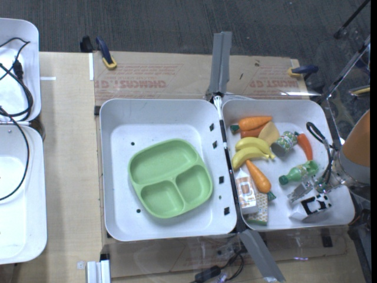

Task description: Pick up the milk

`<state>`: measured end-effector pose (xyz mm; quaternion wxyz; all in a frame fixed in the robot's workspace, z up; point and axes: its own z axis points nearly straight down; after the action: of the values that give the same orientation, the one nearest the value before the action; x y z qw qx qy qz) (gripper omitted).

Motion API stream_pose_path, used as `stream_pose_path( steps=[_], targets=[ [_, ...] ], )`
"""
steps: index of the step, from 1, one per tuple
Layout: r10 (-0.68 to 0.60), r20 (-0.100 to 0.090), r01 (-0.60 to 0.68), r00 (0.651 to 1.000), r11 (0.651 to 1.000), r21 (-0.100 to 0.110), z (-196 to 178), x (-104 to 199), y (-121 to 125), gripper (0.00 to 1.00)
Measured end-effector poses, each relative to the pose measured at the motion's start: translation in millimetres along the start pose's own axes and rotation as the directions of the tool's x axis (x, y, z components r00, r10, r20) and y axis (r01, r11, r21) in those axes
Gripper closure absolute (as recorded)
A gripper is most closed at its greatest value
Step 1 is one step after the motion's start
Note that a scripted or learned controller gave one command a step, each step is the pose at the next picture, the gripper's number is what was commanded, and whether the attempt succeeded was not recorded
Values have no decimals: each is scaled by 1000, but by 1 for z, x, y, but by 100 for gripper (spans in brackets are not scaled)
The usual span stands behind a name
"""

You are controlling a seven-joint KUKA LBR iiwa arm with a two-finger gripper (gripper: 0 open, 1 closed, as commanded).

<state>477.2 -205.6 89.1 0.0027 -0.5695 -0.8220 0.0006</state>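
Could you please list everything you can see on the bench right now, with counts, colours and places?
White bins: two, side by side on the bench.
Divided plate: one, green, in the left bin.
Bananas: one bunch, yellow, right bin.
Carrots: three, orange, right bin.
Bottle: one, green, right bin.
Milk carton: one, white with black patches, right bin's near right corner.
Snack box: one, white and orange, right bin's left wall.
Clamps: two, blue, far edge.
Arm: one, grey with orange band, right.
End effector: one, just above the milk carton.
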Motion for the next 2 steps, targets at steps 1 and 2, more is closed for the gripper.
stream_pose_path(
  steps=[1,2],
  targets=[
    [1,-2,-1,1000,1000,1,-7,0,0,100],
    [2,-2,-2,1000,1000,1,-7,0,0,0]
  ],
)
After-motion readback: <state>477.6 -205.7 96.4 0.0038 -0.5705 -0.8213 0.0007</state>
